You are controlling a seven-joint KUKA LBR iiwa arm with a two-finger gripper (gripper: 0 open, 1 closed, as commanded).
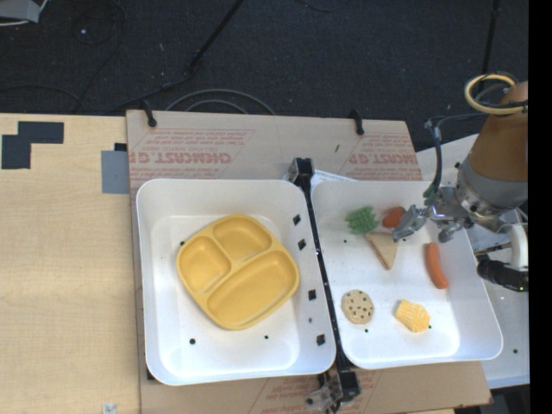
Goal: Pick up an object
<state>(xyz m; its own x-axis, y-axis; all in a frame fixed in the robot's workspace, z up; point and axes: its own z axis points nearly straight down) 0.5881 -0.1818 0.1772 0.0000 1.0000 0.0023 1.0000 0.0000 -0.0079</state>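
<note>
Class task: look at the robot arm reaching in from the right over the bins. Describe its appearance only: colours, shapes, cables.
The arm has a rounded orange band above a grey wrist section. A yellowish cable loop sits on top, and thin dark cables run down beside it. The gripper is small, metallic grey, with slim fingers.

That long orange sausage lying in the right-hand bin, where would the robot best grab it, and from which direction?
Probably across the middle of the sausage, coming straight down from above. It lies flat on the right bin's floor, long and narrow, so the jaws would close across its short width. There is bare floor on both long sides; the cheese wedge lies apart to its left.
</note>
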